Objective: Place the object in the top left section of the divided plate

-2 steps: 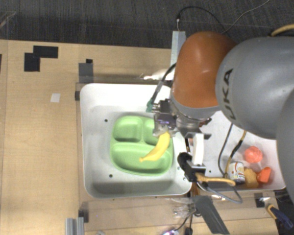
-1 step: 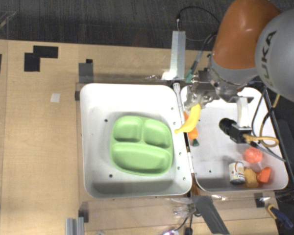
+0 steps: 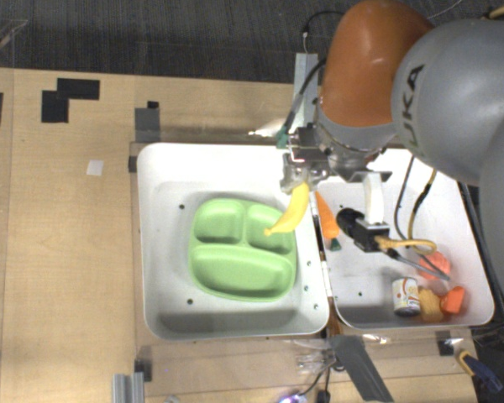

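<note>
A green divided plate (image 3: 235,267) lies in the left white bin (image 3: 164,225); it has two small sections at the far side and one long section at the near side. My gripper (image 3: 299,183) hangs over the plate's upper right corner, shut on a yellow banana (image 3: 289,215). The banana dangles down from the fingers, and its lower tip hangs over the top right section. The arm's orange band and grey body fill the upper right of the view.
An orange carrot (image 3: 326,217) lies along the left edge of the right bin (image 3: 479,309). A small can (image 3: 406,295), an orange piece (image 3: 455,299) and a pink item (image 3: 437,263) crowd that bin's near right corner.
</note>
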`<action>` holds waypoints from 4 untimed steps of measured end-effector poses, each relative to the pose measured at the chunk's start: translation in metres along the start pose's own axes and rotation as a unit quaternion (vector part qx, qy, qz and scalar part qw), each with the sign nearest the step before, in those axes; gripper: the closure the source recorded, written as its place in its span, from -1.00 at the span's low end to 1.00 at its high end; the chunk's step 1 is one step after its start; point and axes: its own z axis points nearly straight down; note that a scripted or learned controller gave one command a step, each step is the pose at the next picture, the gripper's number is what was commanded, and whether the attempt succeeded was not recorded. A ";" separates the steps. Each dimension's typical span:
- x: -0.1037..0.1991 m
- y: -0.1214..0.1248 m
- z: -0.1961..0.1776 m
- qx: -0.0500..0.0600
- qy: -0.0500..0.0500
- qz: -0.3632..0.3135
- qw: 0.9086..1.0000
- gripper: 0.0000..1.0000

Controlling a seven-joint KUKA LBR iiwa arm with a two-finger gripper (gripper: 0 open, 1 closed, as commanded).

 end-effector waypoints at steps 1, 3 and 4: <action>0.040 -0.004 0.013 0.000 0.000 -0.023 1.000 1.00; 0.027 0.013 0.037 0.001 -0.001 0.372 0.928 1.00; -0.043 0.057 -0.064 -0.001 0.000 0.268 0.963 1.00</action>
